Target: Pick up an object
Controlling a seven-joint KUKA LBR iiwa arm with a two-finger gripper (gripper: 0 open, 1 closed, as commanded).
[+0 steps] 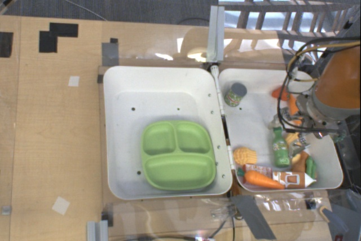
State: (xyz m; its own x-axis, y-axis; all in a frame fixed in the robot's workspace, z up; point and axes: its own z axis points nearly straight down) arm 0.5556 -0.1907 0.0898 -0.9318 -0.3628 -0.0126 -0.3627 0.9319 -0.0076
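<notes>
Hand (293, 131): low in right bin (256, 83), grip state cannot be told. Bottle (280, 147) just beside it, carrot (260, 179) nearer the camera, can (234, 94) farther left. Advice: centre over bottle, descend straight, close gently.

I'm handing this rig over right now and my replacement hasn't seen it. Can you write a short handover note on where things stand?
Tool: low in the right bin, over the clutter by the green bottle; whether it grips anything cannot be told.
Right bin things: can, carrot, yellow corn piece, carton.
Left bin: green divided plate.
Done: no object visibly lifted.
Left: secure one object and raise it.
</notes>
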